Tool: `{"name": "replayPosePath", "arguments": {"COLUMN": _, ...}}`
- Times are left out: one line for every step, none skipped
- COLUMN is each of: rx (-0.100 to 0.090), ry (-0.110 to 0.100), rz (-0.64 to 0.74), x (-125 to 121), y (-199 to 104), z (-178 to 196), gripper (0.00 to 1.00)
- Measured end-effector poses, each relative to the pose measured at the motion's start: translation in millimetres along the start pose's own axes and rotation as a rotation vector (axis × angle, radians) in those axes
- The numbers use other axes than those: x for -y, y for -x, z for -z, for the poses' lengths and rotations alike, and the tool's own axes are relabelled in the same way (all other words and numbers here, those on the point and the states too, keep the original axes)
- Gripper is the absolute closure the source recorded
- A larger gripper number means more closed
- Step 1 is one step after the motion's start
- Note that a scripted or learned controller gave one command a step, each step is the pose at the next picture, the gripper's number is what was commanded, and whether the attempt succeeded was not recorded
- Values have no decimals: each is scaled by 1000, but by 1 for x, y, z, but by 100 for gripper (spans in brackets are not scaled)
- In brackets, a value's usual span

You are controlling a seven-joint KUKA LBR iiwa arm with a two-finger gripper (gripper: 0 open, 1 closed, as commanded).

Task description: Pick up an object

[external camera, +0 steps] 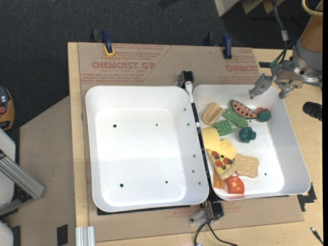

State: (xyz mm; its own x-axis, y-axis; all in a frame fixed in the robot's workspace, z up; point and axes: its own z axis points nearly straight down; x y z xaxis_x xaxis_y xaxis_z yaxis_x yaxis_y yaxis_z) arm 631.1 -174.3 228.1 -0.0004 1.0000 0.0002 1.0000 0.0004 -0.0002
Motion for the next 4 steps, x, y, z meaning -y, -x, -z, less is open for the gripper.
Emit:
{"name": "replayPosePath", "arguments": {"rx": -6, "ry": -11, "rz": 7, "x": -14, "y": -80, "z": -116, "gripper": 0}}
{"name": "replayPosePath", "arguments": {"rx": 1, "ry": 3, "rz": 1, "x": -17, "y": -74, "z": -97, "gripper": 100}}
{"name": "replayPosePath", "arguments": {"rx": 1, "ry": 2, "rz": 1, "x": -16, "y": -74, "z": -97, "gripper": 0}}
{"name": "replayPosePath", "arguments": {"rx": 1, "ry": 3, "rz": 2, "x": -36, "y": -68, "z": -145, "gripper": 0}}
